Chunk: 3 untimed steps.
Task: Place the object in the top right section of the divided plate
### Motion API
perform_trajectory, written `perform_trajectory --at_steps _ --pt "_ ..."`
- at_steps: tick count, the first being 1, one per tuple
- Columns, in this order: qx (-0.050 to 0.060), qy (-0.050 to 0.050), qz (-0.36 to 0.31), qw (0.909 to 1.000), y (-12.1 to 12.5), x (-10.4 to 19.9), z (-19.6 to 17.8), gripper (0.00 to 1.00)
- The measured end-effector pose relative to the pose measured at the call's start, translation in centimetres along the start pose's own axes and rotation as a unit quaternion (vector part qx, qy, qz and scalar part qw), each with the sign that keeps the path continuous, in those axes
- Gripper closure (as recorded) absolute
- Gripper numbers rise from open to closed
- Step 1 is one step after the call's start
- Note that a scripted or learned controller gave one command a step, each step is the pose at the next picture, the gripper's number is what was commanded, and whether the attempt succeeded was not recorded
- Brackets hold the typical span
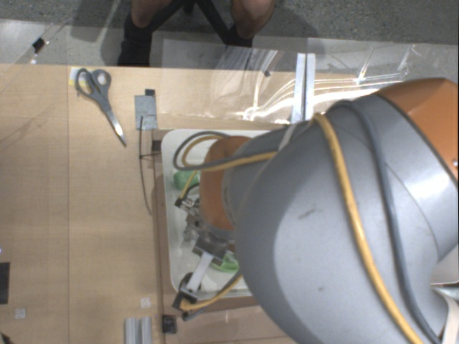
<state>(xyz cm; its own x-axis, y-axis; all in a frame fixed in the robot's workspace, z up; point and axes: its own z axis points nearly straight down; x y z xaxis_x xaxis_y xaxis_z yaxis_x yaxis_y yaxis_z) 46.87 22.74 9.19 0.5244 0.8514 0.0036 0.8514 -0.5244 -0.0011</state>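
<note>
My arm [337, 228] covers most of the white bin [168, 192], of which just the left strip shows. The gripper [195, 228] hangs low over that strip, seen from above, and the wrist hides its tips. A green object [182, 179] lies in the bin just above and left of the gripper. Another green piece [228, 264] peeks out under the wrist, lower right of the gripper. Whether either one is held cannot be told. The sections of the divided plate are hidden under the arm.
Scissors [100, 102] lie on the wooden bench at the upper left, with a small grey plate [145, 111] beside them. Clear plastic sheeting [323, 84] runs along the back. A person's legs [193, 6] stand beyond the bench. Small metal parts [138, 328] sit near the front edge.
</note>
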Motion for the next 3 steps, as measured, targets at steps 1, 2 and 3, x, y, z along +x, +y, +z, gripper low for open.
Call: perform_trajectory --at_steps 1,2,3 --pt "-0.001 -0.001 0.131 0.9914 -0.70 -0.31 -1.57 0.00" --pt "-0.001 -0.001 0.131 0.9914 -0.71 -0.31 -1.56 0.00" --pt "-0.001 -0.001 0.131 0.9914 -0.71 -0.31 -1.56 0.00"
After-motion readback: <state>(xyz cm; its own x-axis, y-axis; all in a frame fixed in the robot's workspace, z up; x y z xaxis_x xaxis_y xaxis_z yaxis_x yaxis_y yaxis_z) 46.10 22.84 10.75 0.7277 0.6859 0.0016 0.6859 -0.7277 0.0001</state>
